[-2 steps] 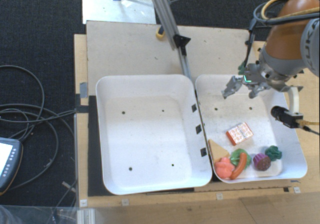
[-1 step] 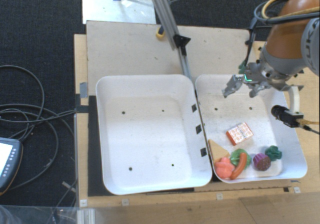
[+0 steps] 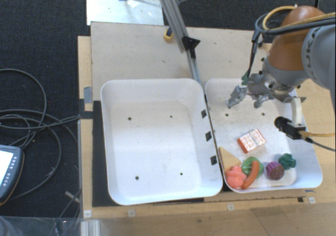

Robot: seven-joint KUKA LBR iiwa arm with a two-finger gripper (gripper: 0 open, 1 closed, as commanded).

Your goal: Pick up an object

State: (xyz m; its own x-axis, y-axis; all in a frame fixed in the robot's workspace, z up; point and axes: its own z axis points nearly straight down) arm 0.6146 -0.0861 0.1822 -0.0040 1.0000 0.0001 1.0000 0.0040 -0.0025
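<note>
Nothing is lifted yet: the end effector (image 3: 248,96) hangs over the far end of the right bin (image 3: 220,90), fingers spread wide with nothing between them. Toy food (image 3: 251,140) lies apart from it, clustered along the bin's near edge, so choosing, descending and gripping remain.

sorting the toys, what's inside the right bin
In the right bin: a checkered block, tan wedge, carrot, purple and green vegetables. Anything beneath the pile is hidden.
</note>
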